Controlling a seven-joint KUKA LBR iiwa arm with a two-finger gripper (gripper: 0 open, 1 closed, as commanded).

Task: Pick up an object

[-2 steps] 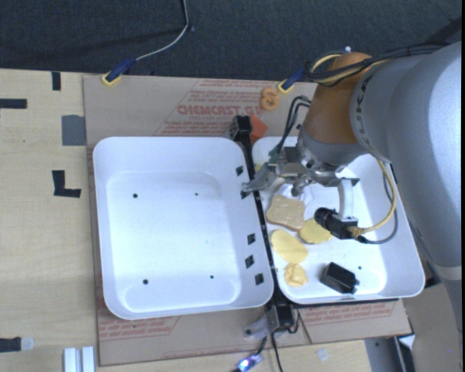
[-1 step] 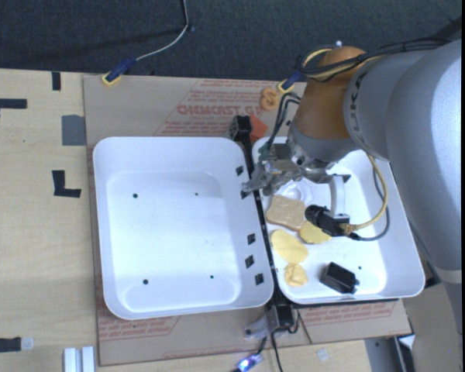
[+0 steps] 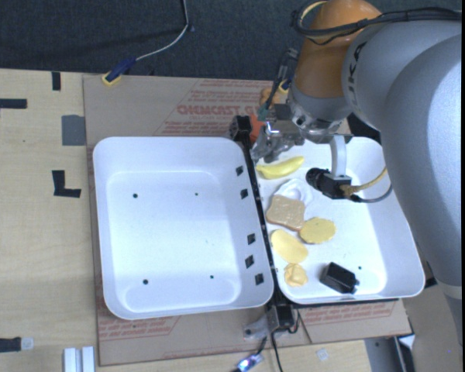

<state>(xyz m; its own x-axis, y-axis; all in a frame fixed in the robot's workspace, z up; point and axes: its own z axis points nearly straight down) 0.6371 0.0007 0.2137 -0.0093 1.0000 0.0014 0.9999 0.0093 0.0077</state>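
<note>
Wooden bench, cardboard sheet on it, two white bins side by side

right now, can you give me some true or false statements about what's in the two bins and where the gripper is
1. The yellow banana lies in the right bin. True.
2. The black block sits in the left bin. False: it sits in the right bin, near its front edge.
3. The gripper hangs over the right bin's back left corner, near the banana. True.
4. The tan bread slice lies on the cardboard outside the bins. False: it lies inside the right bin.
</note>
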